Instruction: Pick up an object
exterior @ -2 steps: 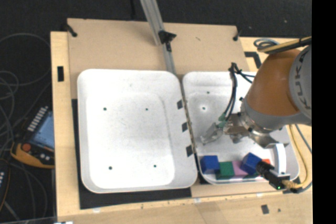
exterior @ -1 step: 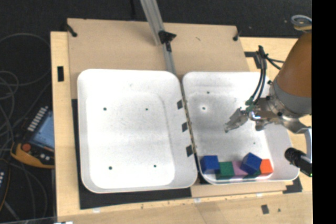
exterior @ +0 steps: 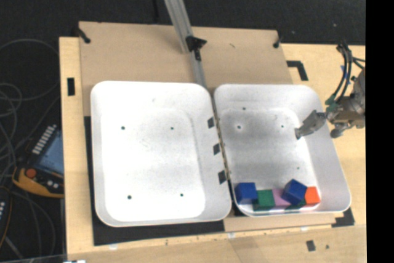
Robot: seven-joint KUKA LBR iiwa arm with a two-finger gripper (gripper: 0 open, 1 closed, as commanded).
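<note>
Reaching in from the right edge of the surface (exterior: 154, 52), the end effector (exterior: 308, 125) hangs over the right rim of the right bin (exterior: 265, 132). One grey finger (exterior: 306, 126) points toward the bin's middle; whether the end effector is open or closed cannot be told, and nothing is seen held in it. Cables (exterior: 341, 80) loop above the wrist at the right.

The candidate objects lie in a row along the near edge of the right bin, well apart from the end effector. From left to right: a blue block (exterior: 245, 191), a green block (exterior: 265, 199) just beside it, a pink block (exterior: 281, 199), a second blue block (exterior: 295, 190) tilted and resting partly on its neighbours, and an orange block (exterior: 312, 196) touching it near the bin's near right corner.

The left bin (exterior: 154, 151) adjoins the right bin; dark clips (exterior: 217, 148) sit along their shared edge. A metal rail (exterior: 175, 6) slants across the far edge of the surface toward the gap between the bins. A handheld controller (exterior: 40, 160) lies off the surface's left edge, among cables.
</note>
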